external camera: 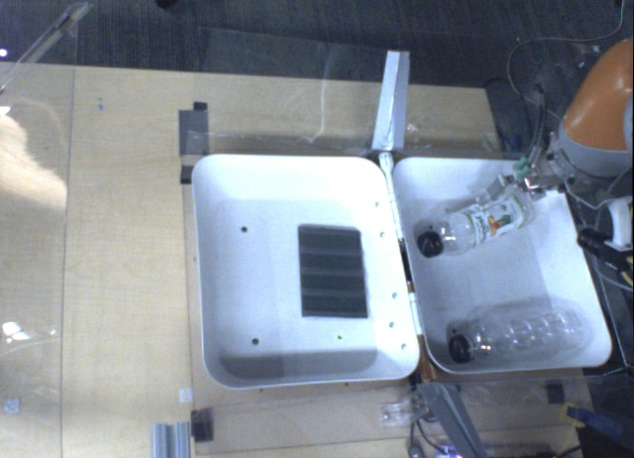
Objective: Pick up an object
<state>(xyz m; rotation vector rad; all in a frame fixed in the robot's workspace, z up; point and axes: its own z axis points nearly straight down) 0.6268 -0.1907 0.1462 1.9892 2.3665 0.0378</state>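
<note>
Labelled bottle [475,225]: clear plastic, black cap, green-and-white label — I see it lying tilted in the right bin [555,278], cap toward the bins' divider.
Gripper [525,183]: at that bottle's base end; I cannot tell its state.
Second bottle [515,332]: clear, ribbed, black-capped — along the front wall.
Left bin [248,278]: holds a dark ridged block [332,271].
</note>
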